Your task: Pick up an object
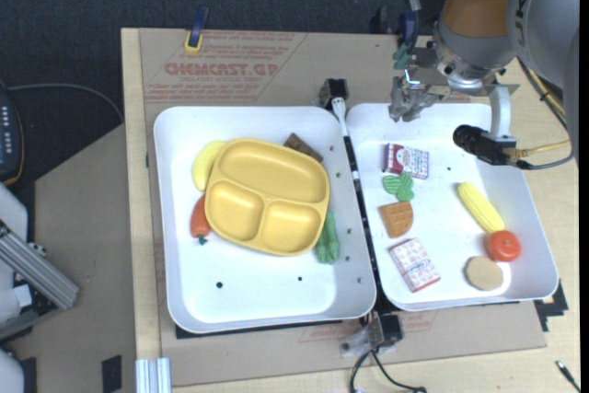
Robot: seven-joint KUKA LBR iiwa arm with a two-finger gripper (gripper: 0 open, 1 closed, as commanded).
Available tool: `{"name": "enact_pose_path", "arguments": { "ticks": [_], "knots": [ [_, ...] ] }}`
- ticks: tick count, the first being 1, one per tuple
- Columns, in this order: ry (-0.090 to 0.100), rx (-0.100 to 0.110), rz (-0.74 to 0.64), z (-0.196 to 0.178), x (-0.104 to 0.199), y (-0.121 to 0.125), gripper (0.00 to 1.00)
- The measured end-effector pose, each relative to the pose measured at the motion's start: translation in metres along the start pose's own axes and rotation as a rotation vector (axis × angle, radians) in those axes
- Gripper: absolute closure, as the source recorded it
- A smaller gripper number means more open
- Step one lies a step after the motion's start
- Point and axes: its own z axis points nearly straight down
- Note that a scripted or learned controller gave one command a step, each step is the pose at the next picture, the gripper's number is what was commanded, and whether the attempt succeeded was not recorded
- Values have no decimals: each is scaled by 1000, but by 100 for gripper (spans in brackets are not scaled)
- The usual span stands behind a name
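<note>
My gripper (406, 106) hangs over the far left corner of the right bin (442, 120), with nothing seen in it. In that bin lie a red-and-white carton (406, 161), a green piece (399, 188), an orange-brown slice (397, 218), a second red-and-white packet (416, 263), a yellow corn cob (479, 206), a red tomato (503, 245) and a tan round biscuit (484, 273). The carton is the closest item, a little nearer the camera than the gripper.
The left bin (258, 299) holds a yellow divided tray (267, 196), with a yellow fruit (207, 163), a red pepper (200, 219), a green leafy item (328, 240) and a brown piece (302, 145) tucked around it. A black fitting (480, 143) sits at the right bin's far rim.
</note>
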Motion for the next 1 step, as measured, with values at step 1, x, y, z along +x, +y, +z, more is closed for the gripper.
{"name": "enact_pose_path", "arguments": {
  "ticks": [1],
  "knots": [
    [2,6,2,6,-4,-19,100]
  ]
}}
